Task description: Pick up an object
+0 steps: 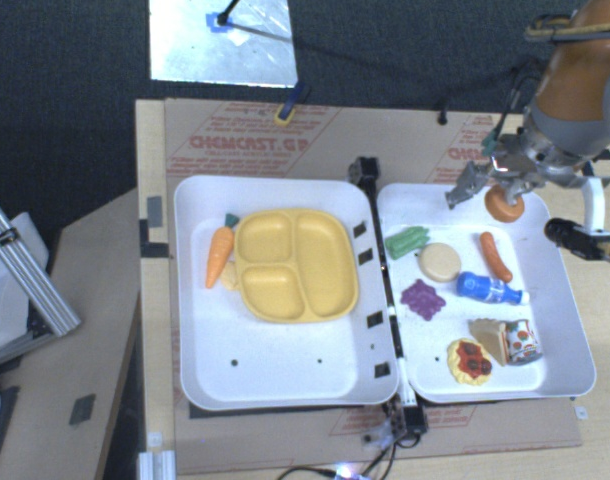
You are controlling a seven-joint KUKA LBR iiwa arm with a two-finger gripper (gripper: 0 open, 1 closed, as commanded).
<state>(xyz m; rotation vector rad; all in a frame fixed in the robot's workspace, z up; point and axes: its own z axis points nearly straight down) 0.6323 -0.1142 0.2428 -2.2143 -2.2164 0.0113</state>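
Currently hanging well right of the yellow plate [293,265] and a little above it – gripper [500,173], grey metal below an orange band. Open or closed: cannot be told at this angle.

Materials and shapes, each placed from the yellow plate:
- Yellow plate: glossy plastic, rounded square, three compartments.
- Touching its left edge: carrot [218,256], orange, tapered, green top.
- Just right of it, past the hinged black divider [380,268]: green pod [407,239], ridged; beige disc [440,262], flat and smooth; purple cluster [423,299], bumpy.
- Farther right: red-orange sausage [495,256], slim and tilted; blue bottle [488,289], lying on its side.
- Right and below: round pizza [470,361]; tan wedge [491,336]; red-and-white carton [523,341].

Surface and room: left bin [185,298] and right bin [575,348], shallow matte white, on printed cardboard [245,143] over a pale bench. Above the yellow plate, a dull metal sheet [223,28] on dark carpet.

Task item: brown ring [505,205] – rounded, doughnut-like – far right of the yellow plate and slightly above, in the right bin. Directly under the gripper, very close; contact not discernible.
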